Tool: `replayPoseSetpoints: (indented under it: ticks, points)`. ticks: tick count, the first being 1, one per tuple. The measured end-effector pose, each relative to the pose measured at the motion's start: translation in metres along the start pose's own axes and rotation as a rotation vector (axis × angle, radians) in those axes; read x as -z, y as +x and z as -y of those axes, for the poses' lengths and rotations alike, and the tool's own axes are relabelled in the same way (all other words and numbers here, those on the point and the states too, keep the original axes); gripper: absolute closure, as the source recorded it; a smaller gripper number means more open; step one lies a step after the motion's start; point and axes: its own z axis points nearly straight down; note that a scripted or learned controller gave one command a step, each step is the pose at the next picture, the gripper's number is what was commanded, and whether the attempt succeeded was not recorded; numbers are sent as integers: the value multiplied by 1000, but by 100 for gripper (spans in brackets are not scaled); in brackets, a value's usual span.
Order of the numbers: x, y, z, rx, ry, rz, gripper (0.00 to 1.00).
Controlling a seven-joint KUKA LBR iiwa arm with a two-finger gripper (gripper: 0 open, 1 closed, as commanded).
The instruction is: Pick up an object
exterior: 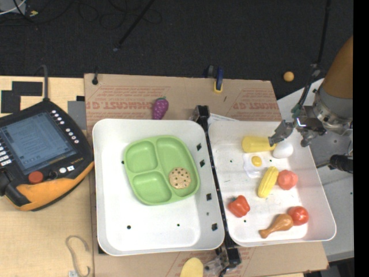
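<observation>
On the counter (34,229), 2 white bins sit side by side. The left bin (115,212) holds a green divided plate (144,157) (a cookie (180,178) lies in 1 compartment). At the right bin (323,212), the gripper (283,133) hovers by a white egg (283,150); whether it is spread, I cannot tell.

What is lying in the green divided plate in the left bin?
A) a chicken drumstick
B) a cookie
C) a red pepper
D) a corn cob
B: a round speckled cookie lies in the lower right compartment of the green divided plate, while the corn cob, red pepper and drumstick all lie in the right bin.
</observation>
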Motion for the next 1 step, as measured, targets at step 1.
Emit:
replayPoseSetpoints:
  ticks: [1]
  points:
    - [9,0,-2,2,-14,3,0]
